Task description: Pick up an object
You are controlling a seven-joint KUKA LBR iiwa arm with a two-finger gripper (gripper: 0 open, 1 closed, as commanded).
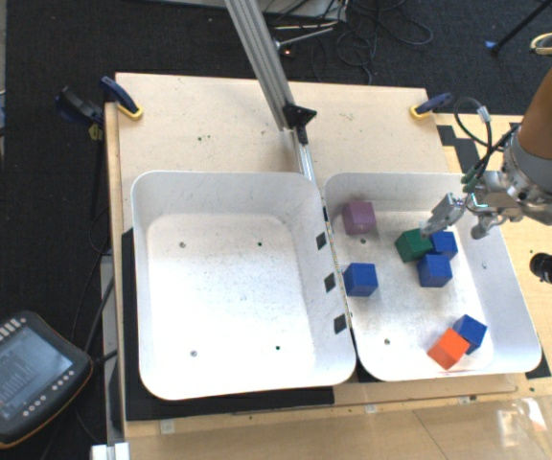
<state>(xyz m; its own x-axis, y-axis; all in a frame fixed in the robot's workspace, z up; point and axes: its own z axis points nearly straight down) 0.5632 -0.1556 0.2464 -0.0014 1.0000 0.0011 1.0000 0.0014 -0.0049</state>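
The right bin holds several cubes. A purple cube lies near its back left. A green cube touches a blue cube, and another blue cube sits just in front of them. A lone blue cube rests by the bin's left wall. At the front right an orange cube leans against a blue cube. My gripper hangs over the bin's back right, just behind the green and blue pair, open with nothing between its fingers.
The left bin stands beside the right one. A slanted metal pole comes down to the back of the divide between the bins. Clamps sit at the bench's back corners. A pendant lies off the bench's front left.
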